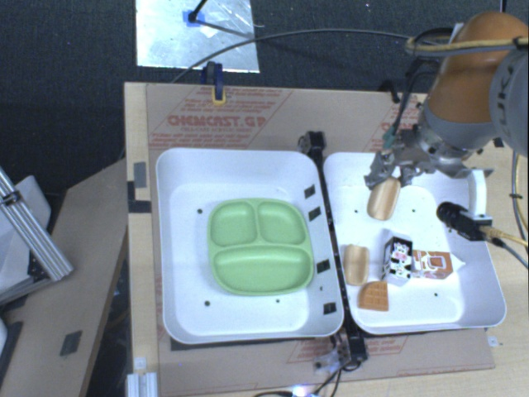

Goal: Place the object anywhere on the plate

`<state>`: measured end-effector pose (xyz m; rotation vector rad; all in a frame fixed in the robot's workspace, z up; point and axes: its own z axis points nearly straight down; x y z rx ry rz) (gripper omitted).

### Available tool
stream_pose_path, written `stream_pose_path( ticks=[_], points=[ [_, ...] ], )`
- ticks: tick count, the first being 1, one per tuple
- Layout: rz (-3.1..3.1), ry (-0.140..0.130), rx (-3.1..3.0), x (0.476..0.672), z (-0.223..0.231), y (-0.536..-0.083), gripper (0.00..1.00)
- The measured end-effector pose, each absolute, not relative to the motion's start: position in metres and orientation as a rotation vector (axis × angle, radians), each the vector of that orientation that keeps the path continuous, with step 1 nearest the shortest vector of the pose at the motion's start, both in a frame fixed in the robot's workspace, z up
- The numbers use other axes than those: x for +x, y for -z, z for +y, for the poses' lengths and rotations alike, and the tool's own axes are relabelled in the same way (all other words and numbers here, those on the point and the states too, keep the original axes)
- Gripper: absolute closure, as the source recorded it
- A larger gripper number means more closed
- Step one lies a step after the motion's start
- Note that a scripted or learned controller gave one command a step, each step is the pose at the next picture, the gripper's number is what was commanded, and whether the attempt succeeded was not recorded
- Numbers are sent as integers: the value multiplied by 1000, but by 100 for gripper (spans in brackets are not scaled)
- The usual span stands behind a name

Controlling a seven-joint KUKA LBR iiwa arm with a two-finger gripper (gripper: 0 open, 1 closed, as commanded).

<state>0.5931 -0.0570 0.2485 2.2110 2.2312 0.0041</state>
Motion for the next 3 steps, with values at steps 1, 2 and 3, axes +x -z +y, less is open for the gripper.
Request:
stream_pose_path(
  ticks=[1, 2, 3],
  points=[
    [2233, -4, 2210, 579, -4, -254, 100],
    [2234, -2, 2212, 566, 49, -236, 100],
    [2234, -2, 2212, 554, 99, -222, 100]
  ],
)
